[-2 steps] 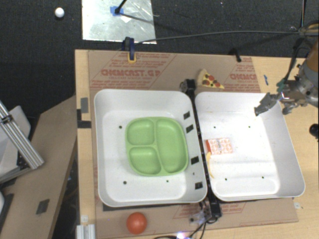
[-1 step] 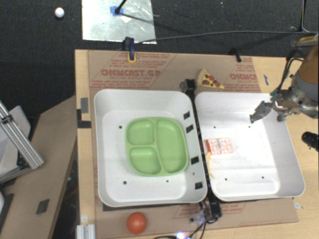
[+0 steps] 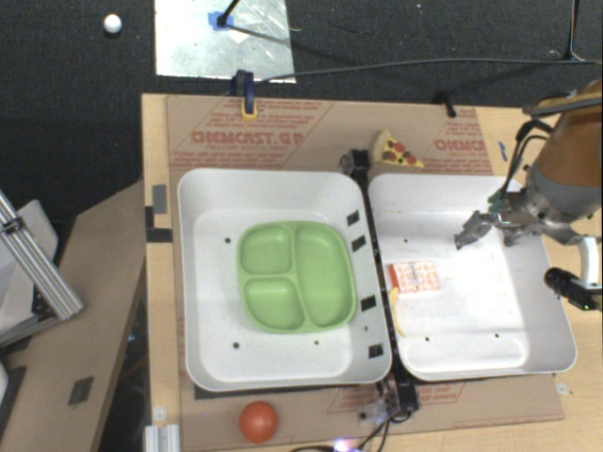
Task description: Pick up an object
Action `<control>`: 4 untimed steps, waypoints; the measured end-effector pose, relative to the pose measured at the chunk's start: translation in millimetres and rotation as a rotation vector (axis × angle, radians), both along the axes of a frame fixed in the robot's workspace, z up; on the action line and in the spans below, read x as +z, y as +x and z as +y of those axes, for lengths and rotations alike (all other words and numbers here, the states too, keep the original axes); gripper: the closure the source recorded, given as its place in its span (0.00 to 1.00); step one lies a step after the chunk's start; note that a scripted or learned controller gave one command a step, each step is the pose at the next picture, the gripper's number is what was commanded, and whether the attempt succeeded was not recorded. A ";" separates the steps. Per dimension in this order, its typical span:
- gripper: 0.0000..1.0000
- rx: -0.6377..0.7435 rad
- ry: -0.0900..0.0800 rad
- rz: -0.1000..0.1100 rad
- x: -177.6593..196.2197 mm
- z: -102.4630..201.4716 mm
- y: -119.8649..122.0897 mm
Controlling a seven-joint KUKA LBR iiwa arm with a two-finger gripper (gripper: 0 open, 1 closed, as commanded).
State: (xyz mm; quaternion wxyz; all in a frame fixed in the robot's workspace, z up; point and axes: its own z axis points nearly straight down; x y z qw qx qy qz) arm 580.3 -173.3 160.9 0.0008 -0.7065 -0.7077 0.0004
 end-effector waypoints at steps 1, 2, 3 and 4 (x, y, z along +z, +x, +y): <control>0.00 0.000 0.000 0.000 -62.3 3.4 1.0; 1.00 0.000 -0.002 -0.005 -48.1 2.6 2.6; 1.00 0.002 -0.002 -0.007 -4.5 3.8 3.2; 1.00 0.002 -0.003 -0.009 58.4 1.5 -1.0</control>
